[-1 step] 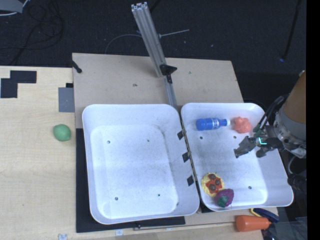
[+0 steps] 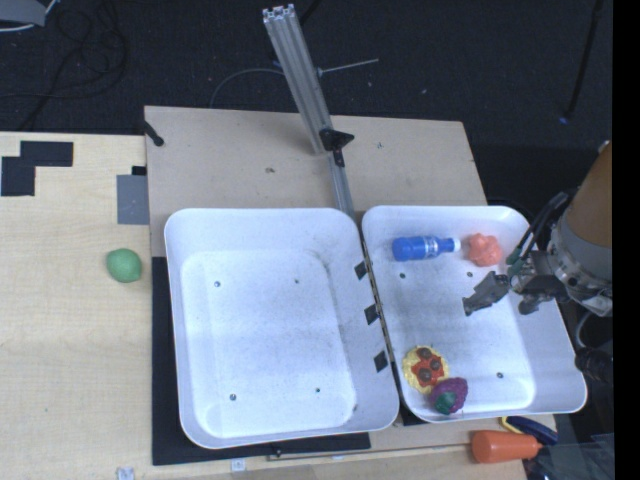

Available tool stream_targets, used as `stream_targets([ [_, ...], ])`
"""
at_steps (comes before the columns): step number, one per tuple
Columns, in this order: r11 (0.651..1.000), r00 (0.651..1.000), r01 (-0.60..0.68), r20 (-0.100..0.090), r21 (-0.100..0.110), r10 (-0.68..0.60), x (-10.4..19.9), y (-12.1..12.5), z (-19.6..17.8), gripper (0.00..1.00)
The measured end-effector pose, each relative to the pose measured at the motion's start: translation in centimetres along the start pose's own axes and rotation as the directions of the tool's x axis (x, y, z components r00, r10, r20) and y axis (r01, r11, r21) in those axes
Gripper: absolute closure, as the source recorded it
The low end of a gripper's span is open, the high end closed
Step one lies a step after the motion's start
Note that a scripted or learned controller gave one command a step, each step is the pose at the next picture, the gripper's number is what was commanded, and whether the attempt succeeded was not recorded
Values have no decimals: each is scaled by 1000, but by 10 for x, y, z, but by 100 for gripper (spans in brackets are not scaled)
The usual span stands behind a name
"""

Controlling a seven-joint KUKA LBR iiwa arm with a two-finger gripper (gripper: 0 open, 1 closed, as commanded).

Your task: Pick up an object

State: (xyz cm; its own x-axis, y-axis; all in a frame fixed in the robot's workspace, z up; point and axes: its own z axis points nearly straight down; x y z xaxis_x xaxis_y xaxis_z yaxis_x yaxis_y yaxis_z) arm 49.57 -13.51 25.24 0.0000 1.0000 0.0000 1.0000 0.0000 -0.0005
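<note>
Four things lie in the right bin: blue bottle, orange lump, yellow toy, purple-green piece. My gripper hangs above that bin's middle, fingers spread, grasping nothing, well apart from each.
</note>
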Motion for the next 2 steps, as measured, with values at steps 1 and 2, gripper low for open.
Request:
stream_targets([
  [1,1000,1000,0,-1,4,0,-5,2,44,0],
  [2,1000,1000,1,-1,5,-1,4,-5,95,0],
])
